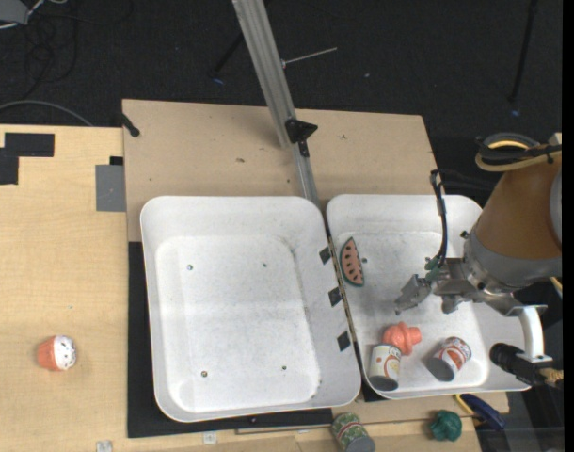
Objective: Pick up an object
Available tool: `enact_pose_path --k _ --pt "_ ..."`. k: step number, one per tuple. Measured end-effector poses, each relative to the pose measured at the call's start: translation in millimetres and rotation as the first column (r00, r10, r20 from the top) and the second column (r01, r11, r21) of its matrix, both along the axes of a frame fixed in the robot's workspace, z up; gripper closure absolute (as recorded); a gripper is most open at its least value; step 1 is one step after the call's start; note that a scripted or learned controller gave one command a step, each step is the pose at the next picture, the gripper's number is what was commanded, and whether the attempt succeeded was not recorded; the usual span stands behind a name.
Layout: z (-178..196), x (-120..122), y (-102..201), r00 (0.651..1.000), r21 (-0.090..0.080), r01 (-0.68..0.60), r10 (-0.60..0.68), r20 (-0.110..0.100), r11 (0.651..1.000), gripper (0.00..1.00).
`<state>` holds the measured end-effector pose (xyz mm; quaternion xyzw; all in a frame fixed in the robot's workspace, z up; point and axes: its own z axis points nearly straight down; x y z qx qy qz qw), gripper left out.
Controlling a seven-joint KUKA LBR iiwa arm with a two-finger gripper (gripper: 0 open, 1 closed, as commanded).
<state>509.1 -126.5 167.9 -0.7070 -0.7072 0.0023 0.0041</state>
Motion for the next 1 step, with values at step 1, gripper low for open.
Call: enact_pose_path --k 1 --pt "-62.9 -0.8 -4.2 1.000 0.000 0.002 -0.002 -0.001 1.000 0.00"
